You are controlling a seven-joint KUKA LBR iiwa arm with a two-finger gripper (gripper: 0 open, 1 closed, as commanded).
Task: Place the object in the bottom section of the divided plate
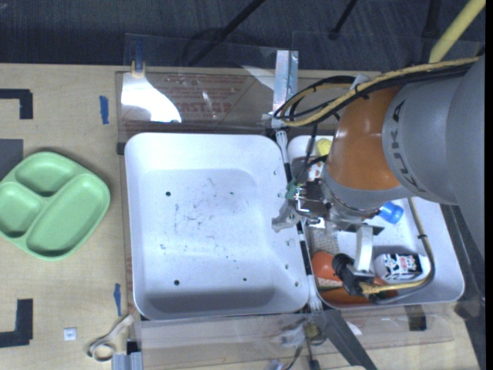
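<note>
While the single grey arm (431, 129) leans in from the right, its claw (297, 206) hangs low over the seam where the two white bins meet, at the left edge of the right bin (451, 284). The wrist hides it from above, so I cannot tell whether the claw is spread or pressed together, and nothing can be seen gripped in it.

Four loose things show in the right bin around the arm:
- one yellow thing (323, 146) near the far wall
- one blue thing (392, 212) beside the wrist
- one orange-red round thing (323, 267) near the front
- one small black-and-white thing (400, 265) to its right

Which of them is meant for the plate I cannot tell; all four are well apart from it.

The left bin (154, 160) shows faint scuffs and a few dark spots. One green plate (51, 203) sits on the table (62, 91) left of that bin. It has three sections, two small ones and one long bottom section (71, 213).
</note>
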